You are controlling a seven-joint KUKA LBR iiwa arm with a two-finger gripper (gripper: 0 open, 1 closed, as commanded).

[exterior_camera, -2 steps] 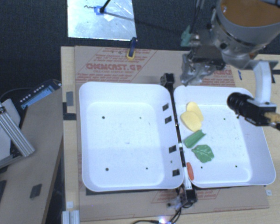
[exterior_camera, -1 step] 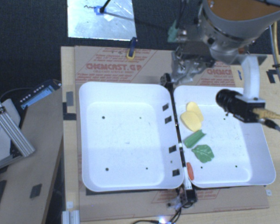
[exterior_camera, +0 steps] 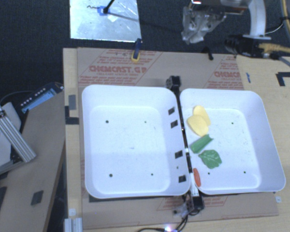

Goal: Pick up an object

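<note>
Your candidates all sit in the right bin (exterior_camera: 261,129), crowded toward its left wall: a pale yellow piece (exterior_camera: 198,121), a green pod-shaped piece (exterior_camera: 201,143) just below it, a green leaf (exterior_camera: 210,158) touching or nearly touching that pod, and a small orange-red piece (exterior_camera: 196,177) tight against the divider between the bins. The left bin (exterior_camera: 125,139) lies beside it. The gripper (exterior_camera: 195,25) hangs well apart from all of them, above the far edge of the bench; from this angle you cannot tell how it is set.

Watch the clustering: a descent on the pod could catch the leaf or yellow piece and scatter them. These flat shapes may slip out. The orange-red piece risks a collision with the wall.
</note>
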